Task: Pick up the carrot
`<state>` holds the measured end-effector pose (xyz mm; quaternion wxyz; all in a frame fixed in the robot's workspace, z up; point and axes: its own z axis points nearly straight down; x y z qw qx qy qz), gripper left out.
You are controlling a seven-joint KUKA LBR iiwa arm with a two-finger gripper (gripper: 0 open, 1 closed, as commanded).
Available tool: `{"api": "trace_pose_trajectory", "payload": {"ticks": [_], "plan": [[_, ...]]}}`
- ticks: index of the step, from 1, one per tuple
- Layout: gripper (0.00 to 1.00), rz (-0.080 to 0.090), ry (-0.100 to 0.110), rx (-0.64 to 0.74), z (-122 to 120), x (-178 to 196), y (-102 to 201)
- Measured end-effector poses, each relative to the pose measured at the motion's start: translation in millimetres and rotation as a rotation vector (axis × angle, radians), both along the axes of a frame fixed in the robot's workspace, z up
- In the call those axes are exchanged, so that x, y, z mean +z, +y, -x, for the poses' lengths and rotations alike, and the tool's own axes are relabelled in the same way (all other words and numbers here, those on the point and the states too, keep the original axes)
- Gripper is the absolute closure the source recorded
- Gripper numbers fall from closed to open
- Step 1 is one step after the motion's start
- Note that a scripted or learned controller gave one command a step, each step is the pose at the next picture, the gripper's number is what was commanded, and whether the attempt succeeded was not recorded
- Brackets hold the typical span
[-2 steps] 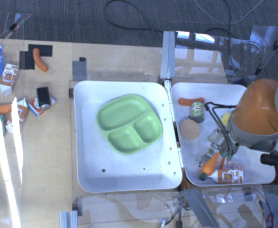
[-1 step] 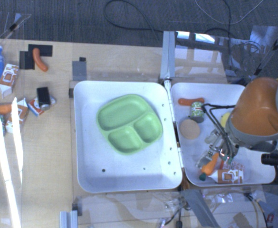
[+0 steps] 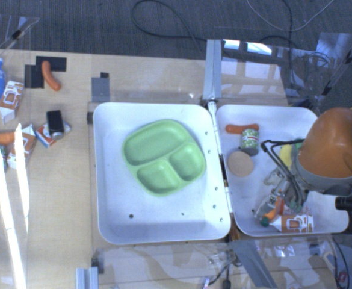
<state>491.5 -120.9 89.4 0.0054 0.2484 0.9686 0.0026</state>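
A small orange carrot (image 3: 272, 212) with a green end lies near the front of the right bin (image 3: 326, 116), leaning against a white and orange carton (image 3: 295, 224). The arm's orange band (image 3: 332, 146) hangs over the right side of that bin. My gripper (image 3: 277, 201) reaches down and left from it and sits right over the carrot's upper end. Its metal parts blend with the carrot and the clutter, so I cannot make out whether it touches or holds the carrot.
The right bin also holds an orange-red sausage-shaped piece (image 3: 242, 127), a small can (image 3: 249, 141), a tan disc (image 3: 242, 164) and a yellow item (image 3: 287, 155). A green divided plate (image 3: 163, 156) lies in the left bin (image 3: 112, 209). Toy foods and cartons are scattered on the bench at left (image 3: 19, 119).
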Motion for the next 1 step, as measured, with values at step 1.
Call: {"api": "trace_pose_trajectory", "payload": {"ticks": [1], "plan": [[1.00, 0.001, -0.011, -0.001, -3.9, 12.3, 0.9]]}}
